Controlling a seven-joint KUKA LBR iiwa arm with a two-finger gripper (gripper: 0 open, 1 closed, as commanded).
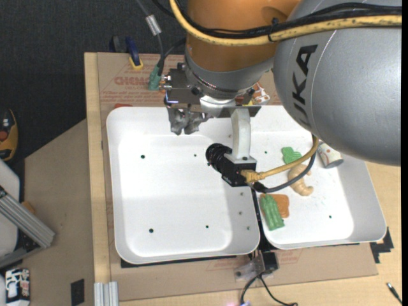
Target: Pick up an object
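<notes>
Grey two-finger gripper (pixel 185 125) is hovering, fingers near together and gripping nothing, at the frame's upper centre, needing to travel right toward the green ridged block (pixel 274 212) lying lower right.

— What's the bench like?
— A tan board (pixel 95 171), filling mid-frame.
— What's on it?
— Two shallow white bins, touching: the left bin (pixel 127 171) centre, the right bin (pixel 357 209) lower right.

On the grey arm (pixel 338 75) you can read "KA", and red letters "CHEM" stand on the cardboard sheet (pixel 131 80), upper left.
</notes>
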